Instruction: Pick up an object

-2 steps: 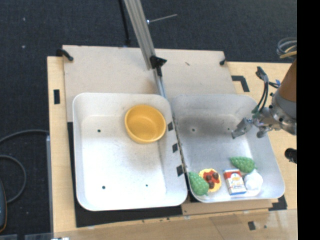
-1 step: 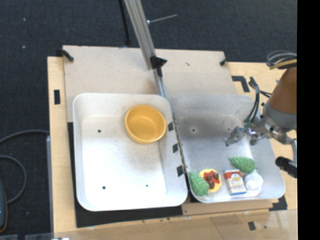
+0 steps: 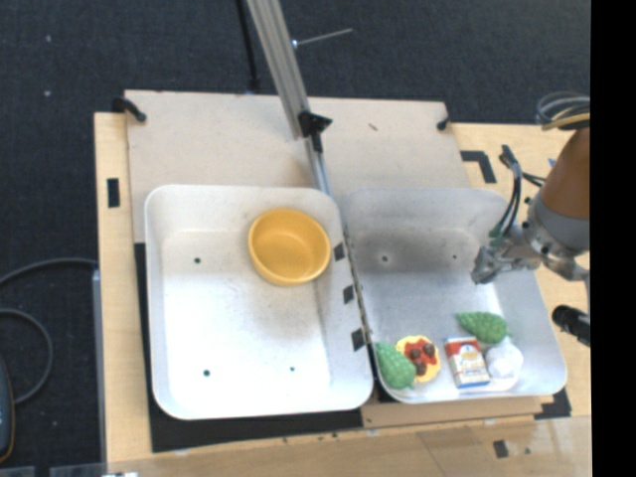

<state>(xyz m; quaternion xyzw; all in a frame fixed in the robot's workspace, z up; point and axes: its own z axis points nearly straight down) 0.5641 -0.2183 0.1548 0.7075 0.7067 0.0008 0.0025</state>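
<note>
Two white bins sit side by side on the bench. Gripper [image 3: 487,266] hangs over the far right part of the right bin [image 3: 417,266], near its right wall; whether it is apart or together cannot be told from this angle. Nothing visible in its grasp. Nearer the camera than the pincer, along the right bin's front edge, a cluster: green leafy piece [image 3: 483,324] closest to the pincer, then white round item [image 3: 504,361], small red-and-white box [image 3: 466,362], yellow-and-red toy [image 3: 418,356], and a second green piece [image 3: 396,367] furthest left. Well to the pincer's left, in the left bin [image 3: 199,316], a yellow bowl [image 3: 289,245] stands upright by the far side.
</note>
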